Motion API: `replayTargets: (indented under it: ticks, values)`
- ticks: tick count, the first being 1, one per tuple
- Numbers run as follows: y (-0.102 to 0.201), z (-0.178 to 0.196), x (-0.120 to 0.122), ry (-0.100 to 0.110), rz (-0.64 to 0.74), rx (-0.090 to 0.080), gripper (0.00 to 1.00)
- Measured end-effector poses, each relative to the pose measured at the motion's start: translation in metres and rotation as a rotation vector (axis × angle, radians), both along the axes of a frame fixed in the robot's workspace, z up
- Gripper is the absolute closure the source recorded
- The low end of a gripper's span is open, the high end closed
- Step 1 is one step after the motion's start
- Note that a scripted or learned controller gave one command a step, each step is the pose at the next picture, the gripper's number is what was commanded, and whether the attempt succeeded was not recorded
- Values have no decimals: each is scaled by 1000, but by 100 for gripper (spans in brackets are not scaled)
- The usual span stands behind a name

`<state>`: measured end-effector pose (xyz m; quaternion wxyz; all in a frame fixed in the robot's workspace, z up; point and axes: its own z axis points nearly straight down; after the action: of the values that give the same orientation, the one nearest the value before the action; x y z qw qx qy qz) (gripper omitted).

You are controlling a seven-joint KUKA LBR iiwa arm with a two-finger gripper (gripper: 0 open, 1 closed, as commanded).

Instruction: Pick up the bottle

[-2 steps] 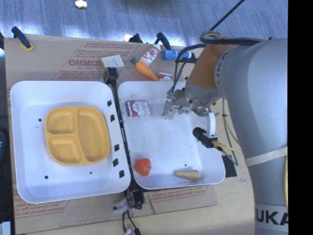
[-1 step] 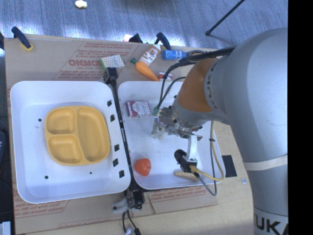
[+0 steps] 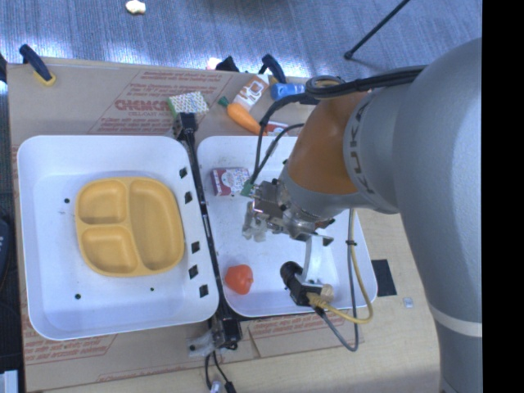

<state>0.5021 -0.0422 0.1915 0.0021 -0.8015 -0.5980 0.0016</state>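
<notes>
The claw [image 3: 255, 223] hangs low in the right bin [image 3: 360, 289] (grip unclear), a red carton [image 3: 229, 180] just beyond it.

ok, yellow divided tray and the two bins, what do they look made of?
The yellow three-compartment tray looks like matte moulded plastic: rounded edges, soft dull sheen. The two shallow white bins look like smooth, semi-gloss plastic with rounded rims and faint highlights, though coated metal can't be ruled out.
</notes>
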Motion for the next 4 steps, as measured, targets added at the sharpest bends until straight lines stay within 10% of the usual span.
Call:
replayTargets:
  ticks: [1,2,3,4]
  values:
    - [-5,10,-26,1,68,1,100]
    - [34,0,-26,1,-212,-1,100]
    - [25,149,-25,-2,-259,-2,100]
    - [45,54,-27,2,-399,-1,100]
